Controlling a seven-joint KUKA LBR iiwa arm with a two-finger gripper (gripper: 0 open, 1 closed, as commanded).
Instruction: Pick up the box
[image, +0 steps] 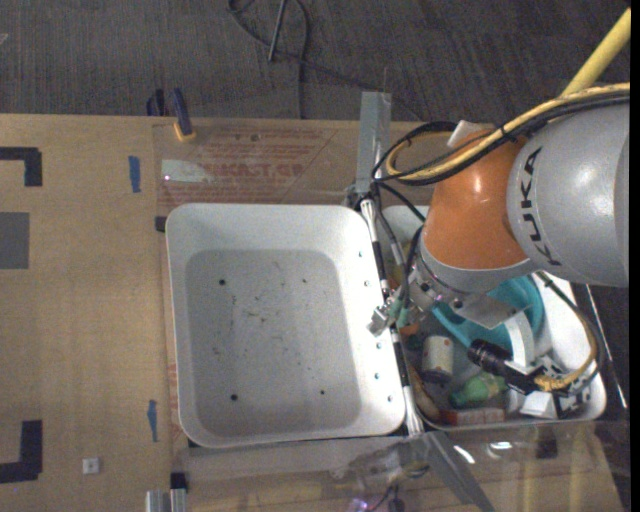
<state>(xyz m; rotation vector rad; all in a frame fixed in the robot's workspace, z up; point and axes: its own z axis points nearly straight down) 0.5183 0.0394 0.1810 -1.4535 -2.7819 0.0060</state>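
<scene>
My gripper hangs low over the left edge of the right bin, just beside the divider between the two bins. The grey arm with its orange band covers most of that bin. A flat pale box-like thing with a reddish edge lies at the bin's near wall, below and right of the gripper and apart from it. I cannot tell whether anything is between the fingers.
The left bin is wide and white with small dark specks on its floor. In the right bin lie a teal bowl-like thing, a small cream can and a green thing. Blue tape marks the wooden bench.
</scene>
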